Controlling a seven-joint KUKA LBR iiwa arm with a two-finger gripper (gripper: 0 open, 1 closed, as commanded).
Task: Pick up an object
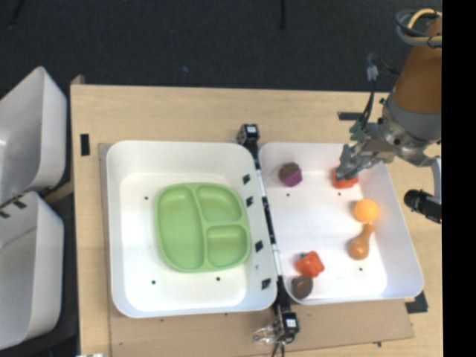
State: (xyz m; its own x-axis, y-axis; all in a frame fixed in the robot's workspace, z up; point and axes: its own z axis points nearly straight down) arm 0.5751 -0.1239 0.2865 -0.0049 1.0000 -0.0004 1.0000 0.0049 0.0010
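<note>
Camera view: the gripper [348, 171] is seen lowered onto a small red object [344, 181] at the right bin's [320, 214] far edge, probably light and best pinched across its middle.

— Where's the grey two-finger gripper [347, 171]?
— Down at the right white bin's [387, 274] far edge, on a small red object [345, 181].
— What else lies there?
— A purple lump [290, 174], an orange ball [366, 211], a tan pear-shaped piece [360, 243], a red block [310, 263] and a brown lump [301, 287].
— The left white bin [134, 288]?
— A green divided plastic tray [201, 225].
</note>
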